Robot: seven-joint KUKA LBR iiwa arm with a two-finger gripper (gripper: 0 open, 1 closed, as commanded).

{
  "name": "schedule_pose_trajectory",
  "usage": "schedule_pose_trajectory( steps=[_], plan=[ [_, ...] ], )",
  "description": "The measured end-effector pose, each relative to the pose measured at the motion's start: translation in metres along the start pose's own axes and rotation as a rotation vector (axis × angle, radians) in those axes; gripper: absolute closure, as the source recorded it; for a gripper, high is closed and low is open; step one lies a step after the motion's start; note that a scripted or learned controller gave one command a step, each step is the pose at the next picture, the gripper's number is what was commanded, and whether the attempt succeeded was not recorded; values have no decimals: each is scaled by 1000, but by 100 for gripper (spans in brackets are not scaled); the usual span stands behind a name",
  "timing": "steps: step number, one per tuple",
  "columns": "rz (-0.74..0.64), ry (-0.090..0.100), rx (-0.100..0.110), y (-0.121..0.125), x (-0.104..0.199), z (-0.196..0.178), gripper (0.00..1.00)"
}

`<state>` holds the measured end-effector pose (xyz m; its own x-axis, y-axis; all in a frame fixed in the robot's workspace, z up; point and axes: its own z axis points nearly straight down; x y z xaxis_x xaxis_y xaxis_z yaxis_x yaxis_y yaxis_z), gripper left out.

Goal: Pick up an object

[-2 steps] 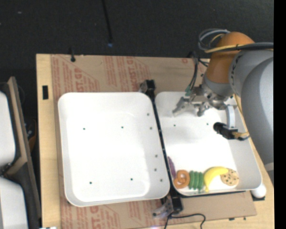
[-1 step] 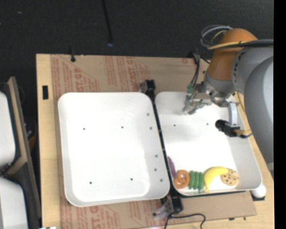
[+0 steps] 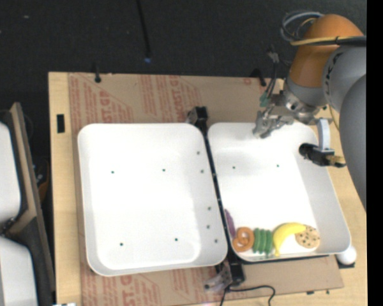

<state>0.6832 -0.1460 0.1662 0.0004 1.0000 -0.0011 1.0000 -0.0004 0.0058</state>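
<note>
Along the near edge of the right bin (image 3: 277, 183) lies a row of small food toys. From left to right there is a brown pretzel (image 3: 243, 239), a green ribbed piece (image 3: 263, 240), a yellow banana (image 3: 286, 233) and a round speckled cookie (image 3: 307, 237). A thin purple piece (image 3: 230, 222) lies by the bin's left wall. My gripper (image 3: 263, 128) hangs over the far rim of the right bin, well away from the toys. Nothing shows between its fingers.
The left bin (image 3: 147, 196) sits beside the right one on the cardboard-covered bench (image 3: 134, 101). Black clips (image 3: 197, 115) hold the bins at the far and near ends of the seam. White containers (image 3: 0, 171) stand at the left edge.
</note>
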Motion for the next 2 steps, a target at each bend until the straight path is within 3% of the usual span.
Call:
schedule_pose_trajectory(
  steps=[1,2],
  plan=[
    [0,0,1,1,-1,-39,100],
    [-4,1,5,-1,56,-39,100]
  ],
)
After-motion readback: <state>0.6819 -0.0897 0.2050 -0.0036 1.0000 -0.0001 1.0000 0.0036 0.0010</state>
